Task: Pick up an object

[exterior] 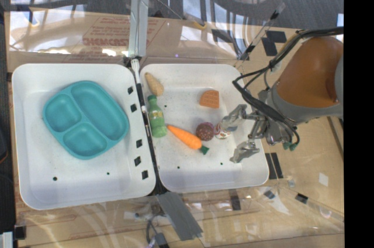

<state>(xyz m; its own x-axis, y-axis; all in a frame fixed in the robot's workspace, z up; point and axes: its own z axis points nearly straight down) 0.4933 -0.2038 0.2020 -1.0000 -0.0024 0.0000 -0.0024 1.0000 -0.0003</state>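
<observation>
In the right bin (193, 179) lie a green bottle (155, 117), a tan bread roll (155, 85), an orange wedge-shaped piece (210, 99), a carrot (187, 137) and a dark red round item (205, 131) with a small pale piece (222, 135) beside it. My gripper (238, 134) stands open over the bin's right side, just right of the dark red item. One finger (233, 117) lies toward the back, the other (244, 152) toward the front. Nothing sits between them.
The left bin (35, 176) holds a teal divided plate (85, 119). A divider with black clips (140, 130) separates the bins. The arm's orange band (310, 74) and cables hang over the right bin's right rim.
</observation>
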